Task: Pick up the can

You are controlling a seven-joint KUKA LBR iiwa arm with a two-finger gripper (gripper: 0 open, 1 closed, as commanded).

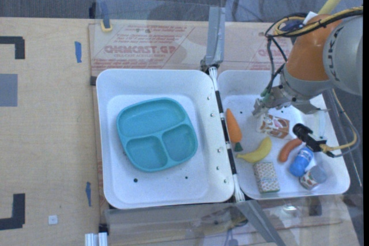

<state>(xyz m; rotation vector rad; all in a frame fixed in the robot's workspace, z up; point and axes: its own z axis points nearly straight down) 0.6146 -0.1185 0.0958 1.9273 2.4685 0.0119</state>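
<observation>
Hand (pixel 266 105) over right bin (pixel 340 184); grip state unclear | can (pixel 301 162) near front-right corner

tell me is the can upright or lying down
Lying down: the can rests on its side in the right bin, its blue wall facing up.

The divided plate (pixel 157 133) lies in the left bin (pixel 109 89); the can (pixel 301 162) lies in the right bin (pixel 242 84).
</observation>
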